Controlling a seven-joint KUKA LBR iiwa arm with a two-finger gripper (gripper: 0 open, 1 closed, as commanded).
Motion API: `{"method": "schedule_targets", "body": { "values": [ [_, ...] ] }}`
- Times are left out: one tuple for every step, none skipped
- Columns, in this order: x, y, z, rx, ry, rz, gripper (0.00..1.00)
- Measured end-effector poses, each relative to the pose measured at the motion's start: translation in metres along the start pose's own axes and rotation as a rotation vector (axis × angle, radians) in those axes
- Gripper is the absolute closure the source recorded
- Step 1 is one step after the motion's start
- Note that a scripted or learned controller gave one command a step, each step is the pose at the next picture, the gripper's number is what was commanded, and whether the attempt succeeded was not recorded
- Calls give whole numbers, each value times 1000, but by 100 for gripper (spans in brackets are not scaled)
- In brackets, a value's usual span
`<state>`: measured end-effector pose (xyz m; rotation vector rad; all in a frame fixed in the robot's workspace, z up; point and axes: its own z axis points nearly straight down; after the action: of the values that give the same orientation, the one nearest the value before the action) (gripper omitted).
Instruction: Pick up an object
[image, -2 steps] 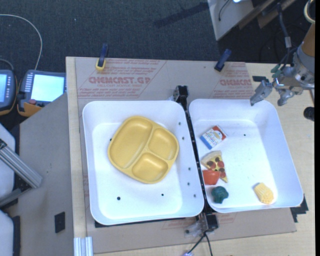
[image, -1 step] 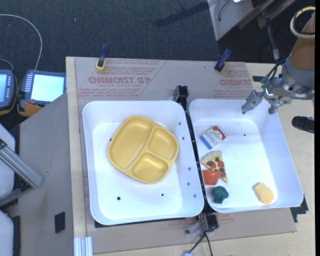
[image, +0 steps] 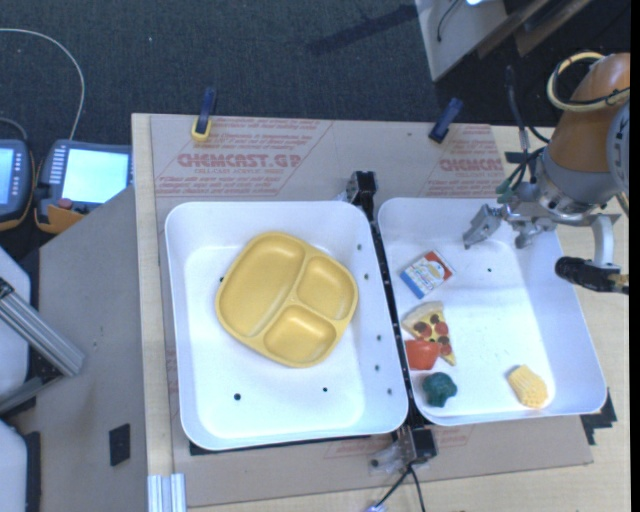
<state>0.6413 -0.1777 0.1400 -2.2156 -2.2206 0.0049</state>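
You see the claw (image: 497, 226) hovering over the right bin's (image: 560, 330) far edge, fingers apart, nothing between them. Along that bin's left wall lie a small carton (image: 426, 272), pizza slice (image: 432, 326), red pepper (image: 422, 353) and broccoli (image: 438, 388); a corn cob (image: 528, 386) sits near its front right corner. The left bin (image: 200, 330) carries a yellow divided plate (image: 287, 298).

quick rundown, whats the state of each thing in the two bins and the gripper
yellow divided plate: flat, right way up, in the left bin
small carton: lying flat in the right bin
pizza slice: lying flat, touching the red toy
red toy: resting near the bin's left wall
green toy: resting near the front edge
corn cob: lying on its side
gripper: raised over the right bin, holding nothing
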Motion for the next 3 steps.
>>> {"method": "schedule_targets", "body": {
  "values": [
    [1, 0, 53, -1, 0, 0, 0],
    [1, 1, 39, -7, -2, 0, 100],
    [5, -3, -21, -9, -3, 1, 100]
  ]
}}
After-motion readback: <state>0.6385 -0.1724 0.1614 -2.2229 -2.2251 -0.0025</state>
